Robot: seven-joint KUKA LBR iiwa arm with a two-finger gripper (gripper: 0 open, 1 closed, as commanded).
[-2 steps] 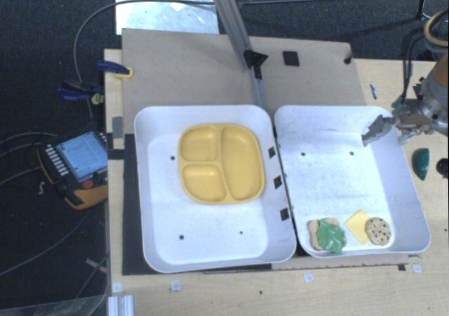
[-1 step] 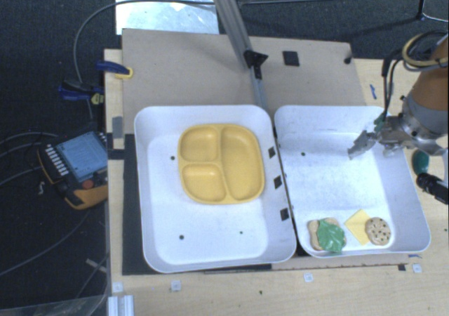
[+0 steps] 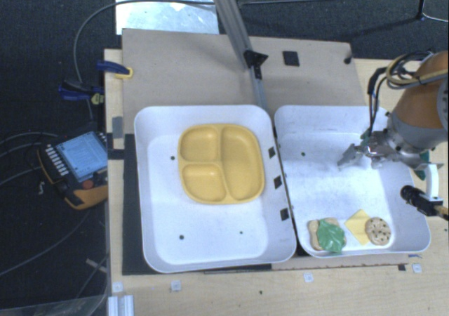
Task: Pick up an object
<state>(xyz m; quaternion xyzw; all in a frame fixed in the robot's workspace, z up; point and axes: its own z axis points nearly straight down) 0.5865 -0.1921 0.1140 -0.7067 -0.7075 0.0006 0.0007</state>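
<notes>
The gripper [image 3: 359, 153] is held over the right bin [image 3: 316, 167], fingers spread and empty, well above the cookie [image 3: 378, 231] awaiting a grasp.

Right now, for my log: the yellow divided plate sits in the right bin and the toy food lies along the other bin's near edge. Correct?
Not quite. The camera view shows the yellow divided plate in the left bin; the toy food lies along the right bin's near edge.

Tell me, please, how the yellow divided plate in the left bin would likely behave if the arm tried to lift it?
The yellow divided plate looks like rigid moulded plastic, so it would probably stay stiff and feel light. It lies flat with a low, rounded rim, so two fingers may slip off. Pushed, it would likely slide across the smooth left bin rather than tip.
</notes>
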